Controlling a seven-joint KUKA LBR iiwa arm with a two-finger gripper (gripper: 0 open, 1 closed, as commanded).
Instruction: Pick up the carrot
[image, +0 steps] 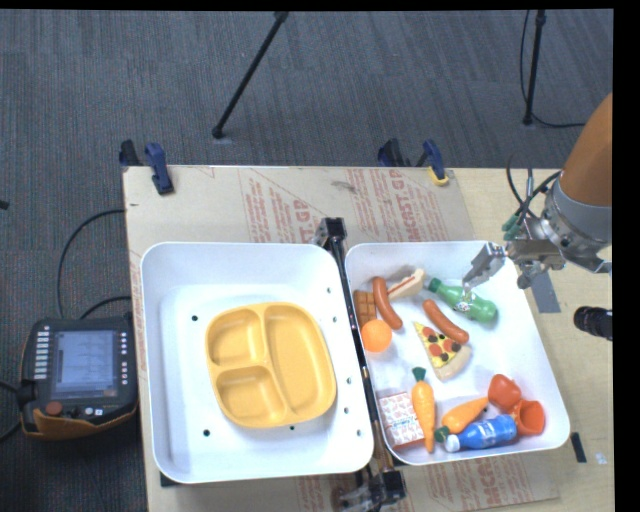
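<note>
Carrot (424, 403) lies lengthwise near the front of the right bin (553, 372), crowded beside a second orange piece (463, 413), untouched, while the gripper (487, 262) hovers well apart over the far edge, fingers spread and holding nothing, apparently ready to descend.

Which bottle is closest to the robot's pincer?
The green bottle, lying just under the pincer at the right bin's top. The blue bottle lies far off at the bottom edge.
</note>
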